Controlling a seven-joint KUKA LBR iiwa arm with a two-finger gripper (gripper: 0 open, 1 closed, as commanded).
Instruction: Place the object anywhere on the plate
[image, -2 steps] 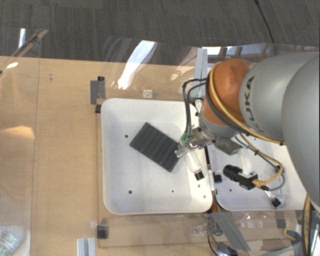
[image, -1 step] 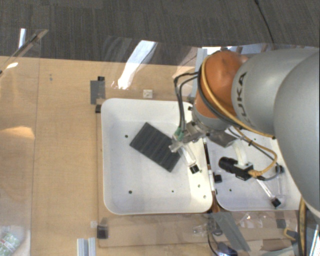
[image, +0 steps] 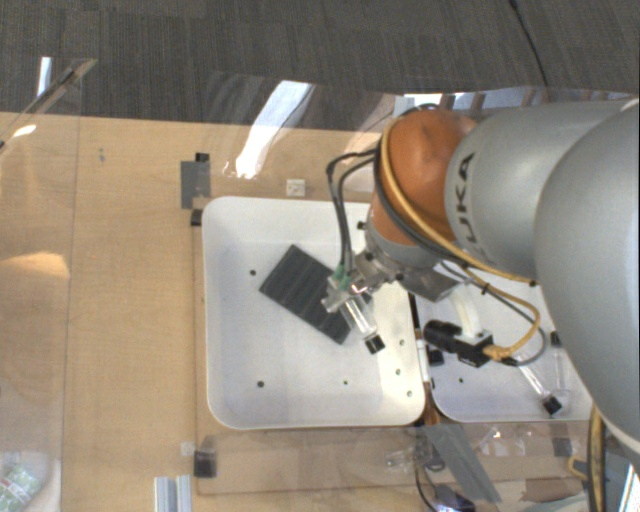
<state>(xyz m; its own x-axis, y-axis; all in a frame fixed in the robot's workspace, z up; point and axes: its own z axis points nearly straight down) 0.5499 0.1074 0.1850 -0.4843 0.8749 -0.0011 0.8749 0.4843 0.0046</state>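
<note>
Under the tool (image: 352, 312), dark flat plate (image: 300, 285) in left bin (image: 240, 390)

Most of the left bin (image: 250, 390) is being left open; only the dark plate (image: 300, 285) is sitting mid-bin, and the right side is being crowded by the arm (image: 520, 200).

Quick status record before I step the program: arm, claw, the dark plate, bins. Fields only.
arm: grey KUKA arm with orange band, reaching in from the right over the left bin
claw: low over the left bin, at the plate's right end; finger state not readable
plate: dark ribbed flat rectangle, lying at a slant in the left bin's upper middle
left bin: white, shallow
right bin: white, partly covered by the arm, cables across it
object held: cannot tell
</note>
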